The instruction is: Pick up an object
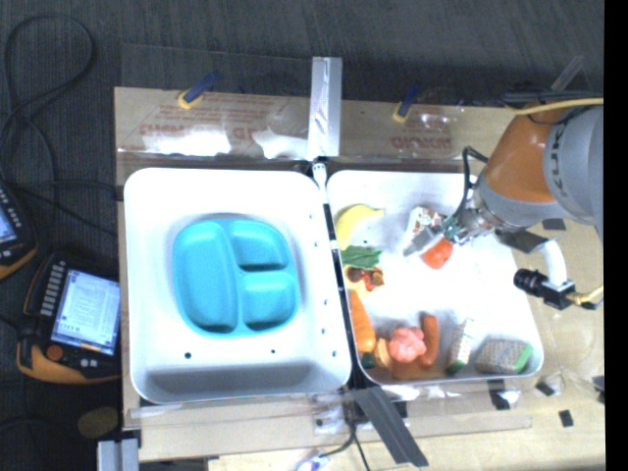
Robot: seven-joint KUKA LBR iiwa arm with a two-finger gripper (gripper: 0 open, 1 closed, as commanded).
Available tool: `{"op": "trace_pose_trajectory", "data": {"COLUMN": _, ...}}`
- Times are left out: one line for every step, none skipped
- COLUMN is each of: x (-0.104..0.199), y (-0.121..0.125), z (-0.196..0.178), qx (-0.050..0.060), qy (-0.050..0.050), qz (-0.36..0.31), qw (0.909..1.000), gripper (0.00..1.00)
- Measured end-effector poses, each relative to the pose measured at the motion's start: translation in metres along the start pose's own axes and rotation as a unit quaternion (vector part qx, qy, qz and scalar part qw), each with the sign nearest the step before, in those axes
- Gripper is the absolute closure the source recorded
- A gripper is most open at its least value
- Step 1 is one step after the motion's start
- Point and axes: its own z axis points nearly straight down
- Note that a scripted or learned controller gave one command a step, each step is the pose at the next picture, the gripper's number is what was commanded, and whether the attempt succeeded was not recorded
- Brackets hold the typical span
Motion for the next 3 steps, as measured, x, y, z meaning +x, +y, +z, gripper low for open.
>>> {"op": "trace_pose_trajectory", "data": {"x": 0.014, "y": -0.042, "z": 0.02, "qx": 0.024, "qy": 0.016, "qz": 0.09, "qw": 0.9955, "gripper": 0.0}}
{"op": "trace_pose_trajectory", "data": {"x": 0.014, "y": -0.04, "z": 0.013, "qx": 0.026, "qy": 0.017, "qz": 0.089, "qw": 0.9955, "gripper": 1.0}}
{"op": "trace_pose_trajectory", "data": {"x": 0.068, "y": -0.04, "z": -0.078, "qx": 0.03, "qy": 0.019, "qz": 0.069, "qw": 0.997, "gripper": 1.0}}
